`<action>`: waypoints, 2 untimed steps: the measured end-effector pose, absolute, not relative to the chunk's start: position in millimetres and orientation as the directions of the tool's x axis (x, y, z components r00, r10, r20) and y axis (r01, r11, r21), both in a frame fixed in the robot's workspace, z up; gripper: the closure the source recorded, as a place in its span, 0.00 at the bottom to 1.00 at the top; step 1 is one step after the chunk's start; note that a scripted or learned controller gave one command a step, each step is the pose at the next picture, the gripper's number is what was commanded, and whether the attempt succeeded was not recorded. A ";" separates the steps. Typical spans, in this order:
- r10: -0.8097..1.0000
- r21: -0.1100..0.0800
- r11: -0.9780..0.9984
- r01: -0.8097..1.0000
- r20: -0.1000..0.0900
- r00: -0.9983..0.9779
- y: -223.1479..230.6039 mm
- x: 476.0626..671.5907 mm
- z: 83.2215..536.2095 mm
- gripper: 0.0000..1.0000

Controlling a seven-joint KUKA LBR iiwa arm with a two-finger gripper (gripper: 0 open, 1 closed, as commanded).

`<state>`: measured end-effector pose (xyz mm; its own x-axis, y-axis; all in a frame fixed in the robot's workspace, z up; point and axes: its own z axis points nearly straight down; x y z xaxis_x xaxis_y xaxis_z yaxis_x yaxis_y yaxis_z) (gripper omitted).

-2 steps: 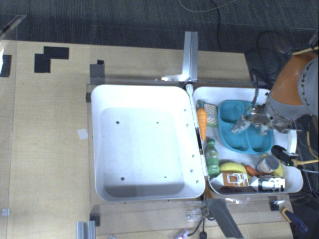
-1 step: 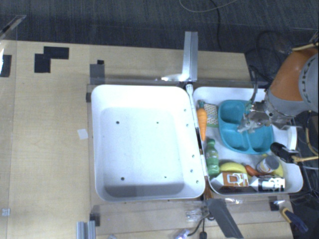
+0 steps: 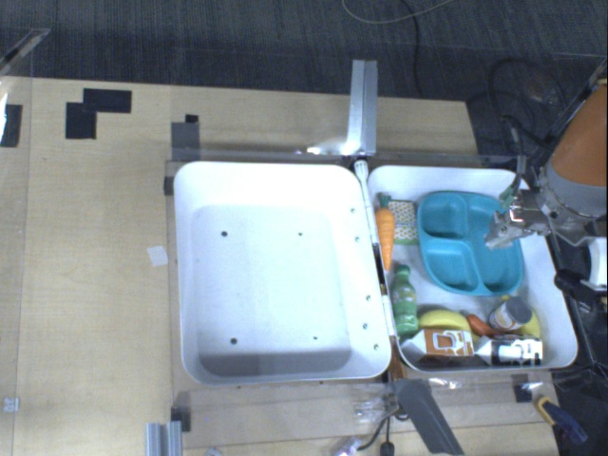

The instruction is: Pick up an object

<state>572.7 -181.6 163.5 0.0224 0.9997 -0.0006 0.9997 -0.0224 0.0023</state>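
**Going for the blue tray, probably**

We're hovering the gripper [image 3: 503, 228] over the blue divided tray [image 3: 467, 243] in the right bin [image 3: 562, 323]; can't tell the finger state from here. We're guessing it's light, stiff, slick plastic, so the rim or a divider is looking like the best hold. A carrot [image 3: 384, 236], green bottle [image 3: 405, 300] and banana [image 3: 445, 319] are crowding nearby. The left bin [image 3: 275, 264] is sitting beside it on the wooden bench [image 3: 85, 283].

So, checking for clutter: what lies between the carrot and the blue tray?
In the camera view, a pale patterned packet lies between the carrot and the blue tray, in the right bin.
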 end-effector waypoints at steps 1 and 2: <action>0.989 0.004 0.149 0.989 -0.003 -0.149 -189.7 540.9 276.4 1.00; 0.952 0.004 0.307 0.952 -0.004 -0.307 -206.3 581.7 314.8 1.00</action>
<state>581.7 -206.3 314.8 -0.3075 0.9516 -0.0040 0.9515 0.3075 0.0037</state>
